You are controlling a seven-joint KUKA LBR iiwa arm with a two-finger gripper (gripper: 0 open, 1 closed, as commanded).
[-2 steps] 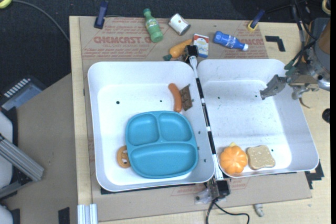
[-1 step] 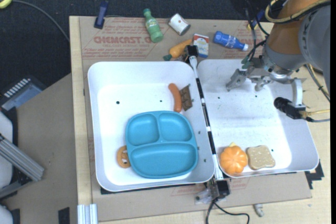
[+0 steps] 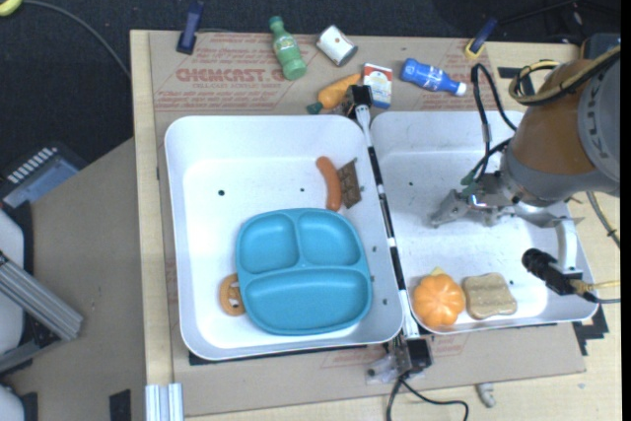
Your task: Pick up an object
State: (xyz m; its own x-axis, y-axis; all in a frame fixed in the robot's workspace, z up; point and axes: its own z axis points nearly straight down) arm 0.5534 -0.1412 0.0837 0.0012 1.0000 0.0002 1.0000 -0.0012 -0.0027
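In the right bin (image 3: 414, 153), my gripper (image 3: 444, 211) hangs low over the bare white floor, pointing left, and nothing shows in it. An orange toy pumpkin (image 3: 439, 300) and a tan slice of bread (image 3: 489, 296) lie side by side at the bin's front edge, below the gripper and apart from it. In the left bin (image 3: 197, 173), a blue divided plate (image 3: 301, 270) takes up the front half. An orange sausage (image 3: 328, 182) and a brown strip (image 3: 349, 182) lie behind the plate, near the divider. A small pretzel (image 3: 231, 296) peeks out at the plate's left edge.
On the board behind the bins lie a green bottle (image 3: 288, 49), a white can (image 3: 337, 44), a blue bottle (image 3: 432, 76), a small carton (image 3: 377, 84) and an orange piece (image 3: 335, 94). The arm's grey and orange body (image 3: 562, 143) stands over the right bin's right side.
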